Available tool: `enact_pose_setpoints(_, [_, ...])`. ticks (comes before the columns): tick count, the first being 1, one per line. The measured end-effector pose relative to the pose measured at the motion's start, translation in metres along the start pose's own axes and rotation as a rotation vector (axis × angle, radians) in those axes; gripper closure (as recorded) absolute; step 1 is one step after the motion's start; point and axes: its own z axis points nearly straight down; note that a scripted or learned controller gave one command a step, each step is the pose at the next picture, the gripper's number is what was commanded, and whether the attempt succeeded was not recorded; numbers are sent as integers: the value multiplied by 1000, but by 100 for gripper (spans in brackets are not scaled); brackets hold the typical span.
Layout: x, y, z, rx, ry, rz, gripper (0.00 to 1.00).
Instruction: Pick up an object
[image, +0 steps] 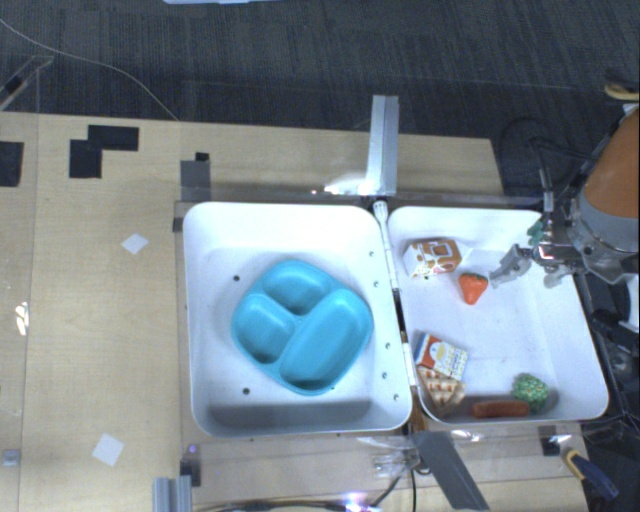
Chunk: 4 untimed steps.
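Where it reaches in, end effector (507, 268) low beside orange toy (473, 288).

The grey arm (612, 205) enters from the right, its orange band (615, 175) above the wrist. The gripper (503, 272) extends leftward at a low slant, fingers too indistinct to assess.

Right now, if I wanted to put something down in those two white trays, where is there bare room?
In the right bin, the middle floor is bare, bordered by the orange carrot, the waffle box and the green broccoli. Its near edge and upper left are crowded. The hand sits by the carrot. In the left bin, bare floor rings the blue divided plate.
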Motion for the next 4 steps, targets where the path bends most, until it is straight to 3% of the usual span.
enact_pose_setpoints(1, [1,2,-10,-3,0,-4,100])
enact_pose_setpoints(2, [1,2,-10,-3,0,-4,0])
enact_pose_setpoints(3, [-13,55,115,-5,-2,-276,0])
enact_pose_setpoints(4, [-13,58,103,-13,-4,-279,100])
